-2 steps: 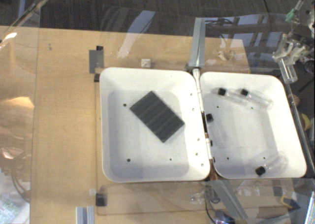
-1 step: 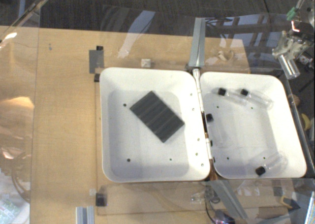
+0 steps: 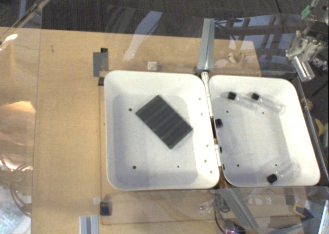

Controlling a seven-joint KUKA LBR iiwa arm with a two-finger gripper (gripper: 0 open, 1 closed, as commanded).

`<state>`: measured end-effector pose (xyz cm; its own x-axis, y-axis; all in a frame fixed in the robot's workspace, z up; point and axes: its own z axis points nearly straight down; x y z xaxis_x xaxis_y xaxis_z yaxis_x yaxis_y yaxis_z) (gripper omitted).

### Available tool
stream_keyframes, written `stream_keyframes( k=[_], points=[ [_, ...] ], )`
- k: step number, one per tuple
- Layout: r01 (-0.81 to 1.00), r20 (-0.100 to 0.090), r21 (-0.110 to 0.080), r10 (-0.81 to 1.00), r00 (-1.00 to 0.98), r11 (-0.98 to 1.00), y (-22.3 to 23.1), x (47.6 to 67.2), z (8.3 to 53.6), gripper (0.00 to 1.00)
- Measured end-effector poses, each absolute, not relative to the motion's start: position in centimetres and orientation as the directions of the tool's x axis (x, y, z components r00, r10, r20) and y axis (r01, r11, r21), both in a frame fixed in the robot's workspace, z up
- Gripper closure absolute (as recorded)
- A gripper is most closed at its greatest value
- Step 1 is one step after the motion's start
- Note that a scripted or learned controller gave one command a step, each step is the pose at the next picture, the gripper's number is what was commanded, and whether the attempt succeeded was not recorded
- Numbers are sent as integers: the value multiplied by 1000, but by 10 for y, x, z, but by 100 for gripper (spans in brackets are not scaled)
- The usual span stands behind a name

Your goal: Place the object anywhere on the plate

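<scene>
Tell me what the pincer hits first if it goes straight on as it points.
Probably the rim of the right bin at its far right corner; the pincer hangs just past it, pointing down. Depth is unclear, so it may miss.

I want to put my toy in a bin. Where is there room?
The left bin has bare floor around the dark ridged plate, widest along its near wall. The right bin is open in its middle; clear tubes with black caps crowd its far side and near right corner.
</scene>
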<state>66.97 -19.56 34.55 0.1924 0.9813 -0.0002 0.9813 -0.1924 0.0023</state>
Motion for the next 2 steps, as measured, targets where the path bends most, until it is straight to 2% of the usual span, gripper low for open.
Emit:
stream_keyframes(
  k=[1, 2],
  points=[
    [974, 0, 4, 974, 225, -225, -192, 669, 400, 100],
    [979, -1, 4, 979, 203, -203, -192, 670, 383, 100]
  ],
)
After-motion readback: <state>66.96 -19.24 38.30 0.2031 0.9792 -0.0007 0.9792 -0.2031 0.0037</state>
